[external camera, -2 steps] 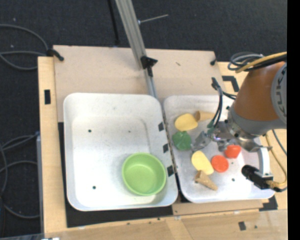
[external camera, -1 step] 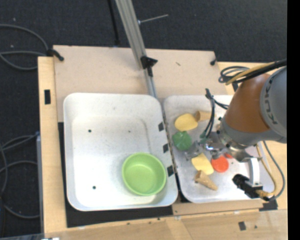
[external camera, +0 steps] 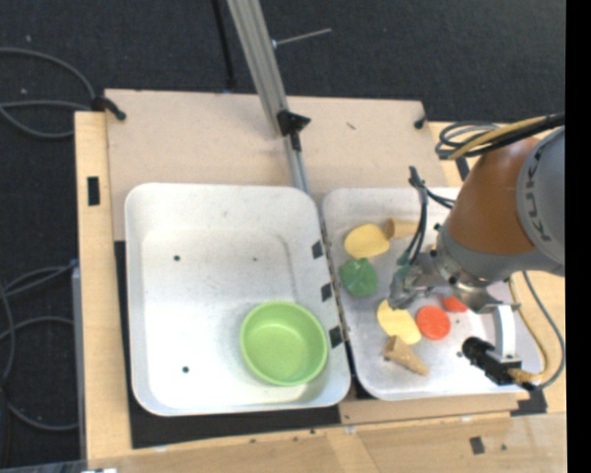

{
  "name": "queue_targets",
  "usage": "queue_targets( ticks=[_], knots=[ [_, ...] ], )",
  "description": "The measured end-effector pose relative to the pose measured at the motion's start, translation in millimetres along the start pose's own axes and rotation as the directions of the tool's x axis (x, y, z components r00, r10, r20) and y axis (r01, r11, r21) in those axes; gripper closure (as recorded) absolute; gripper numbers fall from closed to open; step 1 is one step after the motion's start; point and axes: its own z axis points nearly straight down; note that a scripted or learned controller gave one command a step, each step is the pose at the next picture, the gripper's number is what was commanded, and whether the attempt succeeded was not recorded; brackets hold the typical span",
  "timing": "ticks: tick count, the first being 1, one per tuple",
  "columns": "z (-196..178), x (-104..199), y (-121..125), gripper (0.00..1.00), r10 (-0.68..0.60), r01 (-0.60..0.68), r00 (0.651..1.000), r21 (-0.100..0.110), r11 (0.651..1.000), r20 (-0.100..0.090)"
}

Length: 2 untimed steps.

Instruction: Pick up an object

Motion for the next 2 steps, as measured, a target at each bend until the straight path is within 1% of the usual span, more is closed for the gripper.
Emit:
queue_targets(
  ticks=[2],
  knots=[
    [-83.6,3.6,7.6,1.00,-0.010,0.010,1.000,-0.002,1.000,0.002]
  ],
)
